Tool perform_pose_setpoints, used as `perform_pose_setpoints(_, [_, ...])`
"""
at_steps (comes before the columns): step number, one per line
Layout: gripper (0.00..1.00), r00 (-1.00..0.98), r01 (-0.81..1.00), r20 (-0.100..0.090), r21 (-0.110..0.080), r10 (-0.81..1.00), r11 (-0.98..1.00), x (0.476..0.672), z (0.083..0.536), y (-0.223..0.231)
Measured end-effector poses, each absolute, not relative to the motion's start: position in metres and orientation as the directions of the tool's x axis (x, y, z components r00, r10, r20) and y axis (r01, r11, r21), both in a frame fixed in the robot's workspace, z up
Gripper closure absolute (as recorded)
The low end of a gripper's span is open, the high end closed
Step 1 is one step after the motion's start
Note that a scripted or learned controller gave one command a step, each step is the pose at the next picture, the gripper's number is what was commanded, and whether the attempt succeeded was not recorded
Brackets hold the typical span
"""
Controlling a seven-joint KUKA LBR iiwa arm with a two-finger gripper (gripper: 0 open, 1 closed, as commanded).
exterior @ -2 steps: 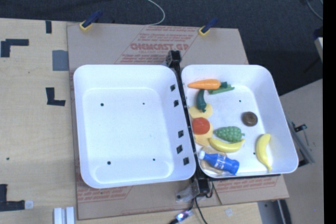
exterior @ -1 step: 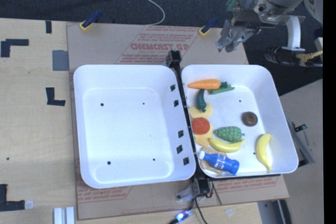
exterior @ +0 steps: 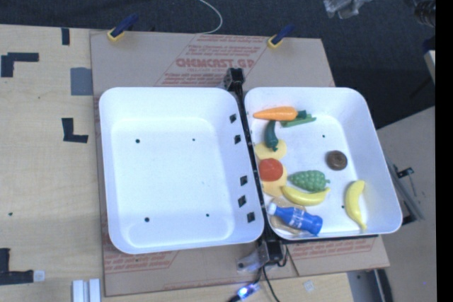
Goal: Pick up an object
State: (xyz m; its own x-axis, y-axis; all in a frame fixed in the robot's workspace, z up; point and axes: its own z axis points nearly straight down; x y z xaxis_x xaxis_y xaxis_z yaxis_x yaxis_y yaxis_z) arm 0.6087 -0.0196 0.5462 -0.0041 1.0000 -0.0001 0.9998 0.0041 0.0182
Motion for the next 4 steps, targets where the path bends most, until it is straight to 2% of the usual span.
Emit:
perform_pose_setpoints(1, [1.00, -0.010, 1.000, 0.001, -0.015, 1.000, 0.010, 0.514, 0.440, 0.061])
perform_pose_setpoints(2, [1.00, -0.005, 1.000, 0.000, -0.003, 1.000, 0.005, 0.519, 0.454, 0.057])
perform_pose_setpoints(3, [1.00, -0.002, 1.000, -0.003, -0.020, 1.000, 0.002, 0.515, 0.258, 0.073])
perform_pose_setpoints(4, [1.00, -0.003, 1.000, 0.000, -0.001, 1.000, 0.003, 0.566, 0.237, 0.104])
